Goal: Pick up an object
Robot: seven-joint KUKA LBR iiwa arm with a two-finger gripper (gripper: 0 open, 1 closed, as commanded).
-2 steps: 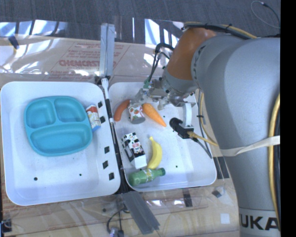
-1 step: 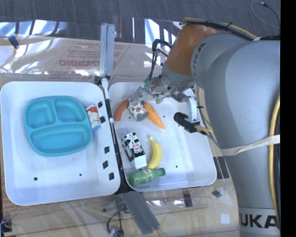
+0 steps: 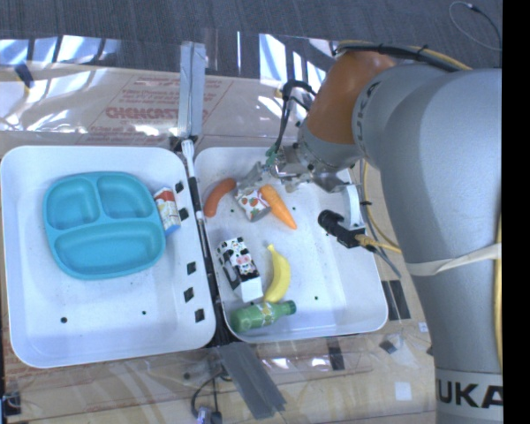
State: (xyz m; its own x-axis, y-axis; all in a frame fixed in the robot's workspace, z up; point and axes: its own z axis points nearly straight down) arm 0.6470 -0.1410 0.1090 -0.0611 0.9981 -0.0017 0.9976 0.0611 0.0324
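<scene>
your gripper [image 3: 267, 171] hangs low at the back of the right bin [image 3: 353, 312], just beside the carrot [image 3: 279, 207] and small white carton [image 3: 251, 203]. you cannot tell its state. nothing is lifted yet; the pick remains.

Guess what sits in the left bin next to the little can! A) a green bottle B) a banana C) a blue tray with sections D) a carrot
C: the blue tray lies in the left bin, with the small can at its right edge; the banana, green bottle and carrot are in the right bin.
</scene>
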